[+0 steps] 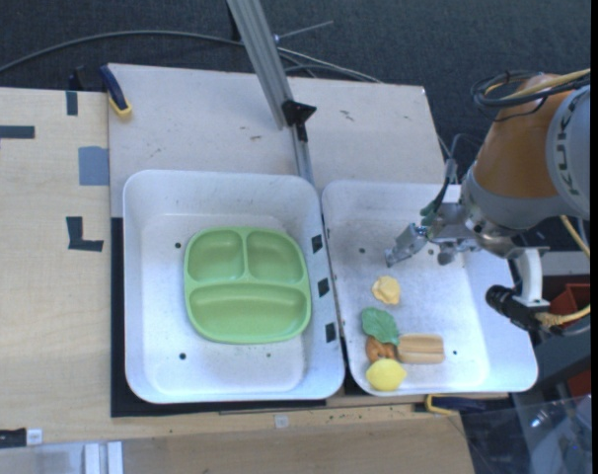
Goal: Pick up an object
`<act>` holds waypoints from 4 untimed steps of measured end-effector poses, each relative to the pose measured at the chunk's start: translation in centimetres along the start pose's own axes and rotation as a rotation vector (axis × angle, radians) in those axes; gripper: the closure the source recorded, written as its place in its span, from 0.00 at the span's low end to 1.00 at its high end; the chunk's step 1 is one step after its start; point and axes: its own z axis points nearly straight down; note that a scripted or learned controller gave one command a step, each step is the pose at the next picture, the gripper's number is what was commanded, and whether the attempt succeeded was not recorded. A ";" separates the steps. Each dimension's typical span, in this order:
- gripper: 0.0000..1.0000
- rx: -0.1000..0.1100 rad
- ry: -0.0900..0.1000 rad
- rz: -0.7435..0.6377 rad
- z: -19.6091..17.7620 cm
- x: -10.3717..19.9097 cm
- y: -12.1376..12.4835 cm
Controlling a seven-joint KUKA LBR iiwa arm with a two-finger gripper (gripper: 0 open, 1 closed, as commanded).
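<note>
Two shallow white bins side by side at the middle of the frame, on a pale bench. Left bin [141, 265] holding a green divided plate [247, 284], flat on the floor, a little left of frame centre. Right bin [496, 354] holding a small cluster of toy food toward the lower edge: a pale yellow piece [386, 289] uppermost, a green leafy piece [380, 322] just below it, a small orange piece [378, 350] under the leaf, a tan hot-dog-shaped piece [421, 348] lying crosswise to the right and touching that group, and a yellow lemon-like piece [385, 374] lowest, near the bin's bottom rim.

Reaching in from the right edge, grey arm with orange band [521, 156] at upper right. Gripper [406, 248] hanging over the upper part of the right bin, pointing left and down, above and slightly right of the pale yellow piece and apart from it. Nothing between the fingers; spread of the fingers impossible to tell at this angle.

Slanted metal rail [260, 42] from top centre down to the seam between the bins. Blue and yellow clamp [114, 92] at upper left of the bench.
</note>
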 end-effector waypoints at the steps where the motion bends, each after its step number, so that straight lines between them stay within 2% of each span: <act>1: 0.00 0.000 0.000 0.000 0.0 0.0 0.0; 2: 0.00 0.005 -0.001 0.002 4.4 -0.3 -0.3; 3: 0.00 0.007 0.000 0.002 10.6 0.2 -1.0; 4: 0.00 -0.001 -0.002 0.002 11.0 0.2 -1.0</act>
